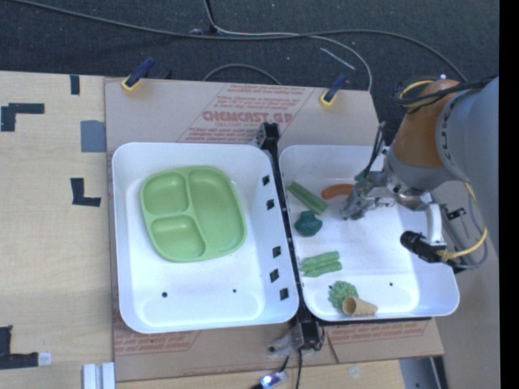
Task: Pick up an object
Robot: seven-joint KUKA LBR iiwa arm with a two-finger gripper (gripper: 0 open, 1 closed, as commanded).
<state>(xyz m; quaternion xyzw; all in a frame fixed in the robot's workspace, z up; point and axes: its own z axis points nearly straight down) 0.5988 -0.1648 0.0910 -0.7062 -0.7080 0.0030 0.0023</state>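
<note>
Arm (454, 136) comes in from the right, over the right bin (405, 294). Gripper (354, 205) is low in that bin's upper middle, tips pointing down-left. Fingers too small and dark to read: can't tell if spread, closed, or on anything.

Right bin contents:
- orange piece (335, 191) near the top edge, just left of the gripper, may be touching it, can't tell
- long green stick (306, 198) tilted, near the top-left corner by the divider
- teal lump (308, 224) just below the stick, by the left wall
- green pod (320, 262) mid-left, lying roughly flat
- green leafy bit (341, 292) near the bottom edge w/ a tan cone (359, 305) touching its lower right

Left bin (142, 298): green divided plate (193, 213), 3 compartments, in the upper half.

Both bins sit on a cardboard sheet (235, 112) clamped at its top edge. Cables (268, 35) run across the dark floor beyond.
</note>
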